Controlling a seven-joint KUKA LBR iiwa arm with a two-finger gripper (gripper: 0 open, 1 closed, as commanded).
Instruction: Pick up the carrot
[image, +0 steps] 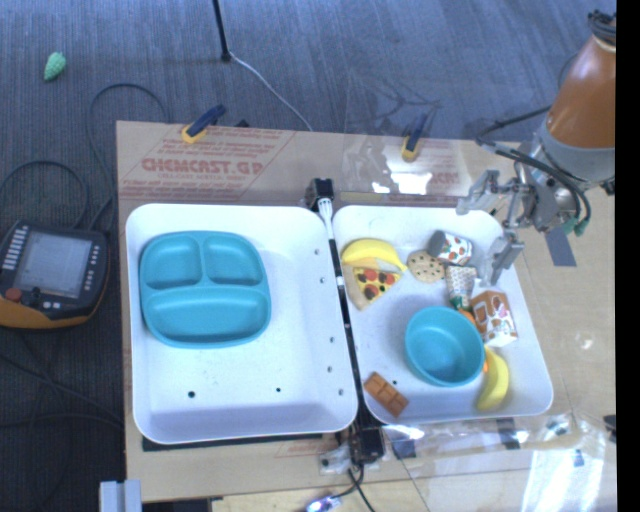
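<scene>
The carrot (461, 301) looks like a small orange piece with a green end. It lies in the right bin (520, 400), wedged between a checkered piece (461, 278), the blue bowl (444, 346) and a snack packet (493, 316), and is largely hidden. My gripper (491, 224) hangs over the bin's far right corner, up and to the right of the carrot. It is open, with nothing between its fingers.
The right bin also holds a yellow fruit (368, 252), a pizza slice (375, 283), a cookie (425, 266), a small can (451, 245), a banana (493, 381) and a brown block (385, 393). A blue divided plate (204, 287) sits in the left bin (230, 400).
</scene>
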